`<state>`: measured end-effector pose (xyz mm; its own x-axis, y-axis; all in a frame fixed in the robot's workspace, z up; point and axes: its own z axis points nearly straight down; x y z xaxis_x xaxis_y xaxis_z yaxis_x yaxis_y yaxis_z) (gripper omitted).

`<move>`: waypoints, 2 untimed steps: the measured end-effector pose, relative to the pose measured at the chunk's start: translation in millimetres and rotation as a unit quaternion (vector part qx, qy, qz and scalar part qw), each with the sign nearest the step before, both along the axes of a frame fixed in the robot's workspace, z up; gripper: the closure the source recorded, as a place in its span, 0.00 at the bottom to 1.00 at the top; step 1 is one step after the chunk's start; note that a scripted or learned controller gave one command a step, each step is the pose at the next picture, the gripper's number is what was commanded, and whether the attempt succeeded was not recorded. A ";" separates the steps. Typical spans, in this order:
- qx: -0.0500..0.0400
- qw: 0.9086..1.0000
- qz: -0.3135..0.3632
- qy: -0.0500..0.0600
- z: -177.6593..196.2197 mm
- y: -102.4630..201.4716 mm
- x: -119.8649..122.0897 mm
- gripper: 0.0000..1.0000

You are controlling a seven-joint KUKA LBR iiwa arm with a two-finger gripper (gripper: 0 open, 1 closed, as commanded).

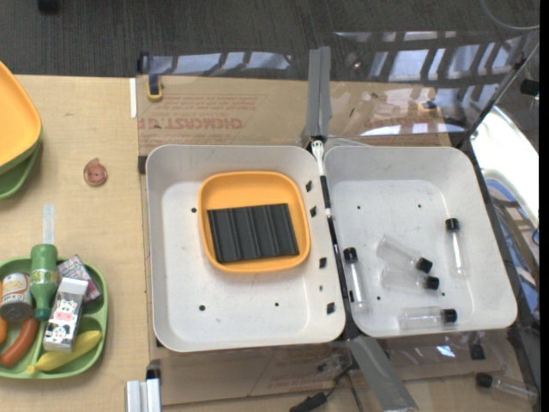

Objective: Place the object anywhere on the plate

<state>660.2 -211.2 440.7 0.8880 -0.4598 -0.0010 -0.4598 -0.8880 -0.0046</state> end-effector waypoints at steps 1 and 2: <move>0.000 0.990 0.140 -0.001 -0.4 -7.0 0.0 1.00; 0.001 0.990 0.140 -0.001 -0.3 -8.2 0.1 1.00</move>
